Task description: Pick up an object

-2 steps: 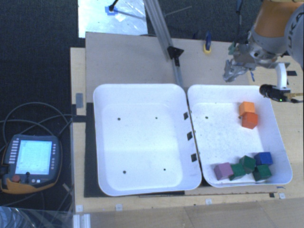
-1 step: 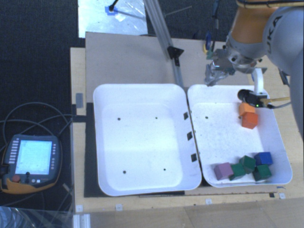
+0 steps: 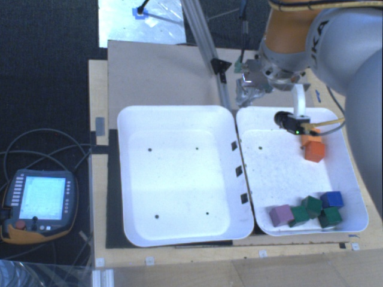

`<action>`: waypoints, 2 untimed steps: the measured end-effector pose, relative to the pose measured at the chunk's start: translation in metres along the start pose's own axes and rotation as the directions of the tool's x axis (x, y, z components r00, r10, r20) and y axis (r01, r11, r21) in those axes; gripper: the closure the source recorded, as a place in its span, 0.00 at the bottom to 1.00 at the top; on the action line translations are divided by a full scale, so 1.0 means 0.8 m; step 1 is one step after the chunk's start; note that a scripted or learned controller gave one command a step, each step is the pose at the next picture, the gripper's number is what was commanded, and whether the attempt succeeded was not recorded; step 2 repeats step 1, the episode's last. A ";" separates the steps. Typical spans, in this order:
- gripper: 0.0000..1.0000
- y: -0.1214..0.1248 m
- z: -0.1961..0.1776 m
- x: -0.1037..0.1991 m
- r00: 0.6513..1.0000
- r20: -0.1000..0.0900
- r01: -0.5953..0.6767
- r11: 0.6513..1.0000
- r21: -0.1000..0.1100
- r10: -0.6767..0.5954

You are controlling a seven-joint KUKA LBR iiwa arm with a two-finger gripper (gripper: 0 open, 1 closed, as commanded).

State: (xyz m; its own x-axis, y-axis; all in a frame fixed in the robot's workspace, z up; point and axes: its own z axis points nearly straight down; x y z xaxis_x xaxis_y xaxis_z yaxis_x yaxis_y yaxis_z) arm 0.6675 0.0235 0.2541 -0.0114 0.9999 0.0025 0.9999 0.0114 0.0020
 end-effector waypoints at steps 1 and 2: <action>1.00 0.002 0.009 0.056 1.000 0.001 -0.002 1.000 0.000 0.002; 1.00 0.002 0.009 0.056 1.000 0.001 -0.002 1.000 0.000 0.002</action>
